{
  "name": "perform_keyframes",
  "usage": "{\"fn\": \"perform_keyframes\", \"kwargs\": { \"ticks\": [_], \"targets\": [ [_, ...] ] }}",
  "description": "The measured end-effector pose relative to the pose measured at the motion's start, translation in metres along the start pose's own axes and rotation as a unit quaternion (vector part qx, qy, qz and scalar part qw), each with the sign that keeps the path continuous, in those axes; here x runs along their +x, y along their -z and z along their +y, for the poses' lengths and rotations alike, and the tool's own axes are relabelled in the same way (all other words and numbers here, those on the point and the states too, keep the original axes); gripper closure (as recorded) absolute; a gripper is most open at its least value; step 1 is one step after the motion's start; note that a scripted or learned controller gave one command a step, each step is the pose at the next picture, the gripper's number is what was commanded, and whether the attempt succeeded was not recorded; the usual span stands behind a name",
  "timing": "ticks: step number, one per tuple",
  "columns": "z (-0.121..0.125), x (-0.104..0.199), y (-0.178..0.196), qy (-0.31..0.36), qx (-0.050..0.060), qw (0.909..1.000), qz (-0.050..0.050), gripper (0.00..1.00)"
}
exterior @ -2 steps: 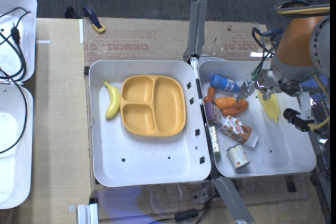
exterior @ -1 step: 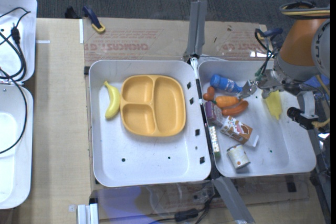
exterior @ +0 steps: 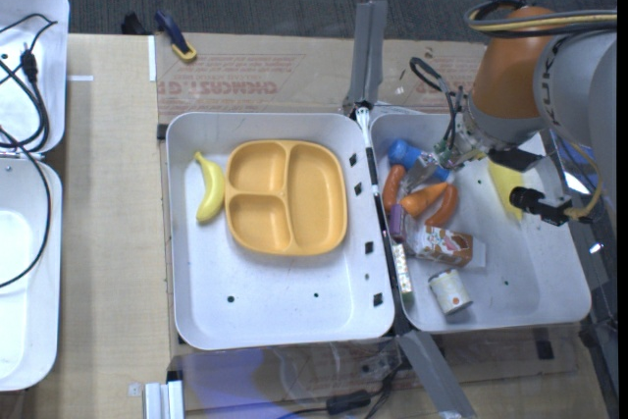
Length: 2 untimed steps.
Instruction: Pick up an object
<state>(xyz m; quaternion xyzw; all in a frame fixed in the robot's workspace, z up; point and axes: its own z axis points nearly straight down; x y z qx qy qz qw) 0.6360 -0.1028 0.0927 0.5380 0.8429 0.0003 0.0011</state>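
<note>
My gripper point(exterior: 444, 160) reaches down into the left part of the right bin point(exterior: 530, 280), right over a pile of small items. Directly beneath it lie a blue object point(exterior: 400, 152) and an orange carrot-shaped piece point(exterior: 433, 200), and a second orange piece point(exterior: 392, 184) lies beside the bin's left wall. Nearer the front are a brown and white snack packet point(exterior: 447, 245) and a small white can point(exterior: 449, 292). A yellow item point(exterior: 504, 180) peeks out from under the arm.
The left bin point(exterior: 275, 309) holds a yellow divided plate point(exterior: 287, 196) with a banana point(exterior: 208, 188) lying to its left. A metal divider post point(exterior: 368, 54) rises between the bins at the back. Black cables point(exterior: 437, 78) hang near the wrist.
</note>
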Motion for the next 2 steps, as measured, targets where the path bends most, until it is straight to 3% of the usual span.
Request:
{"fn": "perform_keyframes", "kwargs": {
  "ticks": [1, 2],
  "targets": [
    [-0.001, -0.001, 0.009, -0.002, 0.001, 1.0000, 0.001, 1.00],
    [0.025, 0.046, 0.123, -0.044, 0.001, 0.9990, 0.000, 1.00]
  ]
}}
